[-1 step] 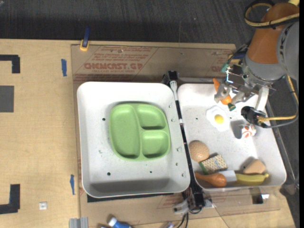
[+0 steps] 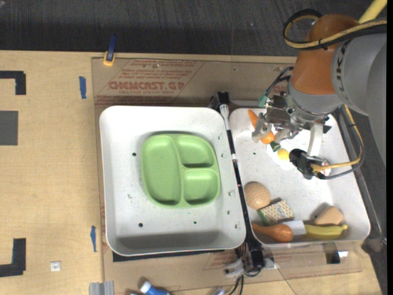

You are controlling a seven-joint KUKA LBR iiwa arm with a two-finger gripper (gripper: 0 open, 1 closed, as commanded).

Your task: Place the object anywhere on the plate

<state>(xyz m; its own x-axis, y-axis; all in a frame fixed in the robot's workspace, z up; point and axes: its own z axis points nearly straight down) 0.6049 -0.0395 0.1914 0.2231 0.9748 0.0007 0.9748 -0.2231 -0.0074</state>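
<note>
Orange object just beneath hand.

I see the arm entering from the right edge of the camera view, its grey link occupying the upper right corner. The orange band sits just above the wrist, with yellow and black cabling looped over its top. Below the band, the wrist points down and to the left in the view. The gripper hangs at the lower left end of the wrist assembly, low over the right-hand bin. I see an orange piece at its tip, but I cannot confirm whether it is between the fingers. A black cylindrical fitting with a yellow cable projects from the wrist to the lower right.
</note>
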